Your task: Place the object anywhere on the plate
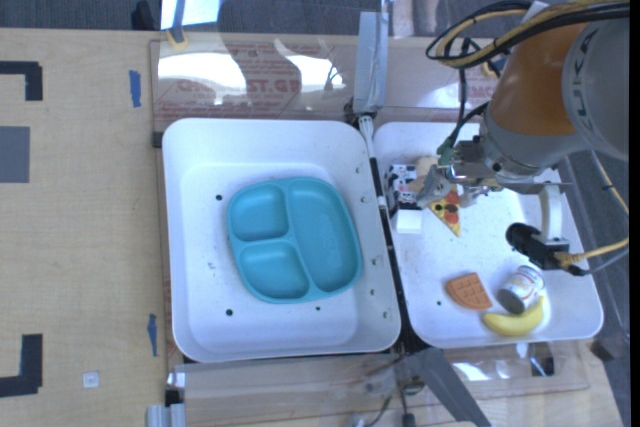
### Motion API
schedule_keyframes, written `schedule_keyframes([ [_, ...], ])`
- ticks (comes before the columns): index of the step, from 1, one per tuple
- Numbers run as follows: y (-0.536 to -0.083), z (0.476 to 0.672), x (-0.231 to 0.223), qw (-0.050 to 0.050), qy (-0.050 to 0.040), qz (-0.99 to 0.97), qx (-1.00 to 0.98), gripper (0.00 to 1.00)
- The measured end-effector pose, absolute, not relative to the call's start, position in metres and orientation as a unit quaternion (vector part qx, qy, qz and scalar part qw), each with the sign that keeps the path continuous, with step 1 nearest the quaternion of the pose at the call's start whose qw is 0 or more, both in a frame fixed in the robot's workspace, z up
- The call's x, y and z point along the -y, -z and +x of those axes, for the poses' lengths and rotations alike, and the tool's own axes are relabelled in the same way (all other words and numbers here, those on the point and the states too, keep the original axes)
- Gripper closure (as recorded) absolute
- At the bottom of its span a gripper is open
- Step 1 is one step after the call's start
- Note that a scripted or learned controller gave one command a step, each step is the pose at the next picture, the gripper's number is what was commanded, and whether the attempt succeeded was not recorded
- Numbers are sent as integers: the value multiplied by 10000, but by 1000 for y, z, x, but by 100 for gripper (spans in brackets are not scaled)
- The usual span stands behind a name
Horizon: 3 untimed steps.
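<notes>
Pincer (437, 183) above a triangular pizza-slice toy (448, 213) in the right white bin (570, 315); finger state indiscernible; blue three-compartment plate (293, 238) in the left bin.

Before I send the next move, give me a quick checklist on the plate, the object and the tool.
1. Blue plate sits flat in the left bin: ok.
2. Plate compartments free for a drop: ok.
3. Tool is over the right bin, near the pizza slice: ok.
4. Something gripped in the tool: cannot tell, the wrist blocks the view.
5. Object on the plate yet: not ok.
6. Banana, cracker and small can lie away from the tool at the bin's near side: ok.
</notes>
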<state>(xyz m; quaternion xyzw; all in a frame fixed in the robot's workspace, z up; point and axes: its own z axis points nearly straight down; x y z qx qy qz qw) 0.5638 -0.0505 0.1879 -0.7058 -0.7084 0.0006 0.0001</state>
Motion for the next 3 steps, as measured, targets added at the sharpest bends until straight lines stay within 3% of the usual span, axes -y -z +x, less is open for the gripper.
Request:
schedule_keyframes([
  [1,-184,543,-30,26,-5,-7049,7093,100],
  [2,-206,535,-111,3,14,-7044,7098,100],
  [3,-206,535,-108,-2,1,-7058,7084,0],
])
